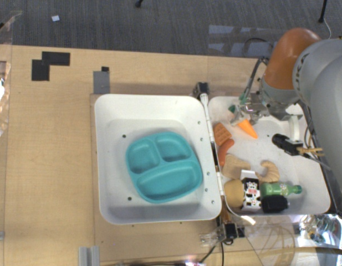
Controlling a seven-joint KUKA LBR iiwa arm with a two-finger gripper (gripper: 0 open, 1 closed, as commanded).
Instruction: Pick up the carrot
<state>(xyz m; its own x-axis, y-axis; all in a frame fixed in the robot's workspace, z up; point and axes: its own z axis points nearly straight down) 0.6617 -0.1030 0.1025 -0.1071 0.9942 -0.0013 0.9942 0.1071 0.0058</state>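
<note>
Approach step: the gripper [249,110] hangs just above the carrot [248,128], which lies in the right bin [317,190] near its upper end; finger spread cannot be told. Next: descend and close around the carrot

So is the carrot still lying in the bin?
Lying in it. The carrot rests on the right bin's floor, just below the gripper.

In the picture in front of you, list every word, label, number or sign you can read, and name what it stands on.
No text can be read.
Small carton in the right bin: black and white print, too blurred to read.
Green bottle: no label legible.
Black patches on the bench: plain shapes, no writing.
</note>
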